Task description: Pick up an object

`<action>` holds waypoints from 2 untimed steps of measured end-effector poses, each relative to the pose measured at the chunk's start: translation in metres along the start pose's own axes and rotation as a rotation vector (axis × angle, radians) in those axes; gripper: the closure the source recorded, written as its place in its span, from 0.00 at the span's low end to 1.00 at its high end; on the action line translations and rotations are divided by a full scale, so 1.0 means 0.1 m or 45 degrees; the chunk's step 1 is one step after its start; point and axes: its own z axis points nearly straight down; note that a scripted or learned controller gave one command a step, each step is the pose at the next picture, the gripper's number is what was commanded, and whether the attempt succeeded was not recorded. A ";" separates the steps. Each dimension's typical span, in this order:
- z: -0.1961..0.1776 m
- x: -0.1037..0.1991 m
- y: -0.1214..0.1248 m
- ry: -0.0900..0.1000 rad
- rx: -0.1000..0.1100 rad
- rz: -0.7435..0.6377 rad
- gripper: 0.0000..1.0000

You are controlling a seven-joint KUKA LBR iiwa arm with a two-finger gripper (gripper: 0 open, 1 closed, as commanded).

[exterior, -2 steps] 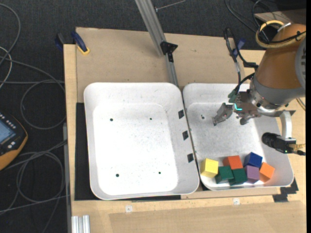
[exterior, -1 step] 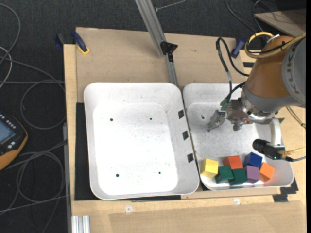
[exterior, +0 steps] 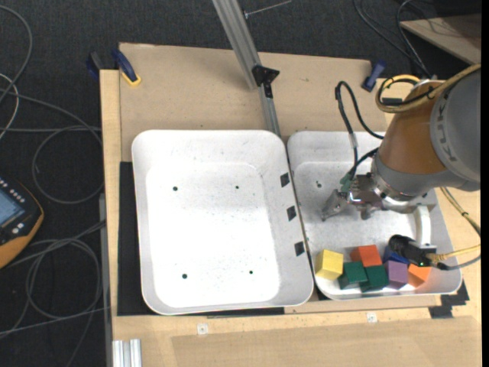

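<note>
Blocks lay below-right of my end effector (exterior: 341,203), toward the near rim.
Fingers looked spread, pinching nothing; yellow block (exterior: 330,264) nearest, cluster bunched in right bin (exterior: 309,155) front corner.

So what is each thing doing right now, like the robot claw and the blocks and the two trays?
Gripper: low over the right tray, nothing seen between its fingers.
Yellow block: lying at the right tray's near edge, apart from the claw.
Green blocks: lying beside the yellow one.
Orange block: resting behind the green ones.
Purple block: lying right of the green ones.
Right tray: holds the blocks.
Left tray: flat on the bench.
</note>
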 end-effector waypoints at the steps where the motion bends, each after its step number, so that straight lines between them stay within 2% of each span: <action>1: 0.12 0.01 0.00 0.000 -0.004 -0.001 0.00; 2: 0.00 0.01 0.01 0.001 -0.010 -0.002 1.00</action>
